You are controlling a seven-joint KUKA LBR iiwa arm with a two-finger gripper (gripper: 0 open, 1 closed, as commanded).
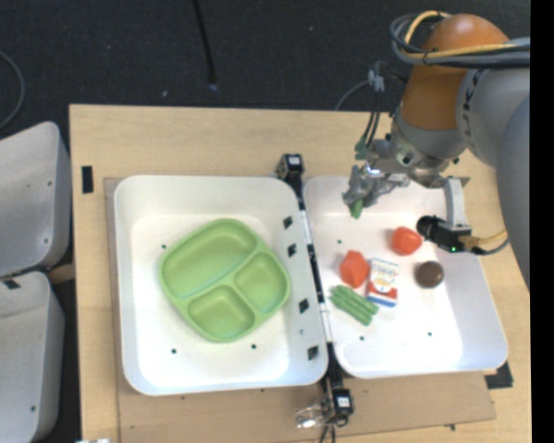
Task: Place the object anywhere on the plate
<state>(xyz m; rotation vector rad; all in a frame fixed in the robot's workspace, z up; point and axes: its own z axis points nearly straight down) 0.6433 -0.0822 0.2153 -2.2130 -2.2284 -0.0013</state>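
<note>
Wooden bench had two white bins; the green plate (pixel 224 280) sat in the left one. Gripper (pixel 358 197) hung over the right bin's back corner, clamped on a small green object (pixel 355 209). Looked light and rigid, easy pinching midway.

The plate (pixel 224 280) at centre left lay unobstructed; toys (pixel 380 275) crowded the right bin's (pixel 462 340) middle.

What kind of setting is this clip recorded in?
Probably a robotics lab pick-and-place bench: a wooden table with two white bins, a green divided plate and toy food pieces, served by the gripper.
</note>
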